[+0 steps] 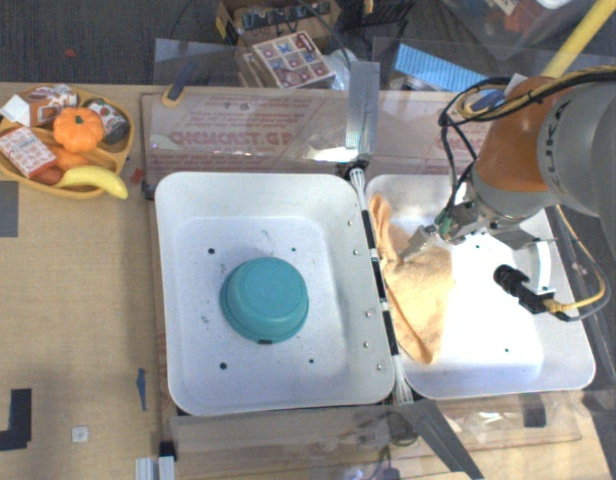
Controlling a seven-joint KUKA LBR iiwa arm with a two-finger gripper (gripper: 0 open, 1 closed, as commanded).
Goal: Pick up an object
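- Cluttered workshop behind the counter [78, 298]: boxes, cables, a blue sheet, clear plastic along the back edge.
- Far left on the counter there's a yellow bowl of toy food [58, 143] with a little pumpkin and a banana. Well away from the action, so I'm ignoring it.
- Left bin [178, 208] has one teal bowl [266, 299] sitting upside down near the middle, nothing touching it.
- Right bin [568, 363] holds an orange cloth [423, 293], bunched up against the left wall and running along most of it.
- End effector [428, 238] is down at the cloth's upper part, arm reaching in from the right. Honestly I can't tell if it's spread or pinched from this angle, and I can't see fabric between the tips, so I'm not calling it a grasp.
- My read: the cloth is the target, and we're at the closing-in stage.
- To do it well, I'd aim for a raised fold rather than a flat bit, press in enough to catch fabric, close fully, then lift straight up and slow so it doesn't snag on the bin wall or slip out.
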